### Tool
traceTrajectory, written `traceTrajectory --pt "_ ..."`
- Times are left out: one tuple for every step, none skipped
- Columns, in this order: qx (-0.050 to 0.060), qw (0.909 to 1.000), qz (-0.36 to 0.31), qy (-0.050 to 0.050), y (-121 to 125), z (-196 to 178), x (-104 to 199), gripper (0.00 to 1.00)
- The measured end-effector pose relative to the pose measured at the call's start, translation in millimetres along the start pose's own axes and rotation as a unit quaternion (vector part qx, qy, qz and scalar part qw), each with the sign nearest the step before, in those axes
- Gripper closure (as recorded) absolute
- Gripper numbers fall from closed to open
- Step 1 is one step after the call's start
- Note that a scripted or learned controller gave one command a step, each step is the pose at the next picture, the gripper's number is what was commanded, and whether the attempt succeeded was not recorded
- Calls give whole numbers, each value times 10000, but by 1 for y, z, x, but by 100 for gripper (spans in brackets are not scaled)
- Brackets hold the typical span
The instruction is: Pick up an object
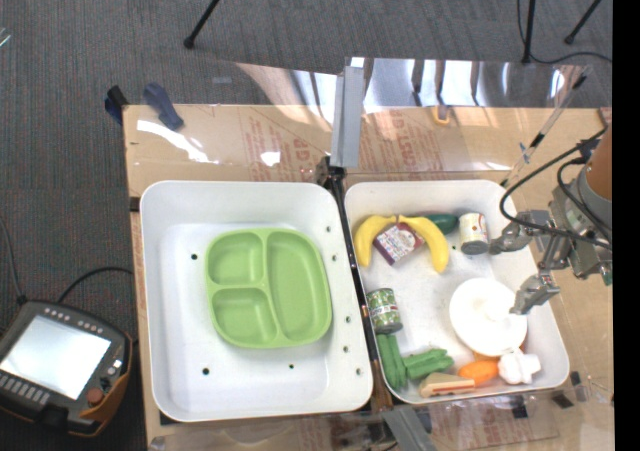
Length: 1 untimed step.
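- I see 2 white bins side by side on the tabletop [200, 144]: the left bin [170, 229] and the right bin [545, 339].
- The left bin carries a green divided plate [268, 288] with 3 compartments, lying flat near the bin's middle.
- The arm comes in from the right; its claw [518, 274] hangs over the right bin's right side, just above the white disc.
- The 2 fingers stand apart, one tip near the small can, the other over the disc's right edge. I see nothing between them.
- Candidate objects all lie in the right bin. A banana [432, 239] curves along the back, with a small purple packet [396, 243] lying against its inner side.
- A dark green vegetable [440, 222] sits just behind the banana, and a small can [472, 230] lies beside it, near the upper finger.
- A white round disc [484, 317] rests in the right half of the bin.
- A small jar with a speckled label [383, 310] lies near the bin's left wall.
- Green pods [412, 363] lie along the front, with an orange carrot [478, 372] and a white lumpy piece [517, 367] beside them at the front right.
- A handheld control pendant [58, 364] rests on the floor at lower left.
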State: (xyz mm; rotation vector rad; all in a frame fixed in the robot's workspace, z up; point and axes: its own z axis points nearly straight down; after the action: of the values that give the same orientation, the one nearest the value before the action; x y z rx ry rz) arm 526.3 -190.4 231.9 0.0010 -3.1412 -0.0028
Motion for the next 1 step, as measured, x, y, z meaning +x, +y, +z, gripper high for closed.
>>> traceTrajectory --pt "7 10000 -83 -44 35 141 -45 0"
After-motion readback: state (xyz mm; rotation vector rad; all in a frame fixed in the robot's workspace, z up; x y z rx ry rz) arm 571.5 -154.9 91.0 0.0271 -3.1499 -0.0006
